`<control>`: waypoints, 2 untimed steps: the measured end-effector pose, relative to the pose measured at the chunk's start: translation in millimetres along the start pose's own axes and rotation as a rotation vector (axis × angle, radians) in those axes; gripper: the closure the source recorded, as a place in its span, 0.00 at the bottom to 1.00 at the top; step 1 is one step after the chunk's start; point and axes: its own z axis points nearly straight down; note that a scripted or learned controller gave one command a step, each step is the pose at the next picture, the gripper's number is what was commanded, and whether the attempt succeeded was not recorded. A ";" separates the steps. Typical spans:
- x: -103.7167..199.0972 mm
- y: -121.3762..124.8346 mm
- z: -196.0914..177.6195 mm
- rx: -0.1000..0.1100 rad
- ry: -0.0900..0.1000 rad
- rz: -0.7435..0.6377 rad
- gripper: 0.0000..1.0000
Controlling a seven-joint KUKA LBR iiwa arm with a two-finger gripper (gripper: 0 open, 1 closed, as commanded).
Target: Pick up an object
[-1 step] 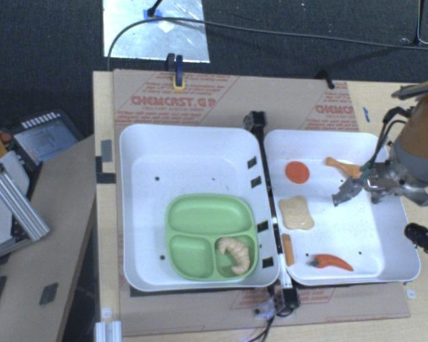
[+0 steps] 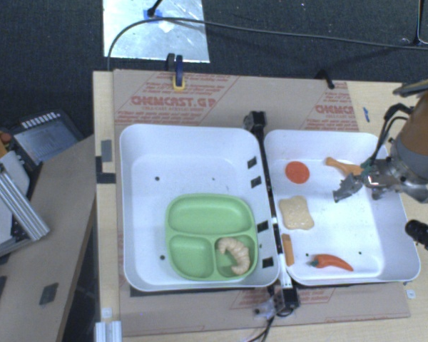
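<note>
1. End effector: it sits over the right bin, near its upper right area, on the grey arm reaching in from the right. Whether it is apart or together cannot be told at this size; nothing is seen held.
2. Candidate objects, right bin: a red disc to the upper left; a tan stick-like piece just beside the end effector; a pale flat slab lower left; a red pepper near the front wall; a small orange piece against the left wall.
3. Left bin: a green divided tray with a pale shrimp-like item in its lower right compartment.
4. Judgement on the step: the tan piece is the nearest target. A good attempt would centre over it, align across its narrow width, and descend vertically. The flat slab and disc look harder to grip.
5. Risk: the tan piece lies close to the bin's back wall, which may obstruct the approach.
6. Surface and room: both bins rest on a cardboard sheet on the counter; dark carpet lies beyond, with cables and a metal plate.
</note>
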 end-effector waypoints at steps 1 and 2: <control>-8.5 0.4 45.5 0.002 0.000 0.002 0.00; -12.5 -5.8 104.9 0.003 0.001 0.002 0.00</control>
